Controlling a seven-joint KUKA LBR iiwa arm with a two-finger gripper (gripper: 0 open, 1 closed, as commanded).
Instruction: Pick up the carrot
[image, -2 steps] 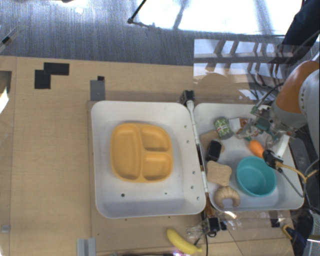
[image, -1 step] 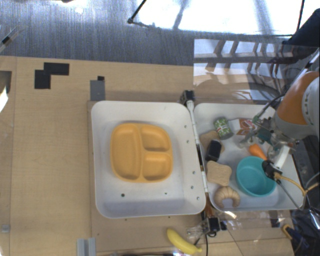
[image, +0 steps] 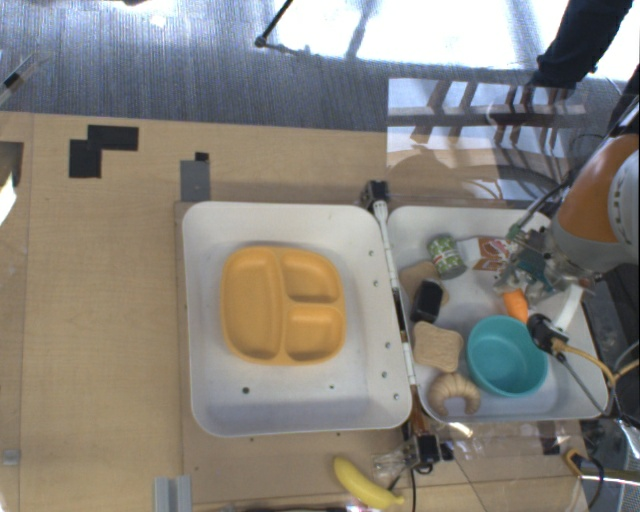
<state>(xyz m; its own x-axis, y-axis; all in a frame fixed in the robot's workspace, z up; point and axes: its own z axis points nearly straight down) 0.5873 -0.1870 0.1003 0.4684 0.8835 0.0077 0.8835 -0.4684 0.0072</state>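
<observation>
The carrot (image: 516, 304) is a small orange piece lying in the right bin (image: 590, 385), just above the rim of a teal bowl (image: 506, 356). My gripper (image: 524, 277) hangs directly over the carrot's upper end and hides part of it. The grey arm with its orange band (image: 600, 195) reaches in from the right edge.
The right bin also holds a green can (image: 446, 254), a brown packet (image: 490, 252), a black block (image: 427, 300), a bread slice (image: 437, 346) and a croissant (image: 457, 391). A yellow divided plate (image: 283, 303) lies in the left bin (image: 205, 380). A banana (image: 365, 485) lies on the bench in front.
</observation>
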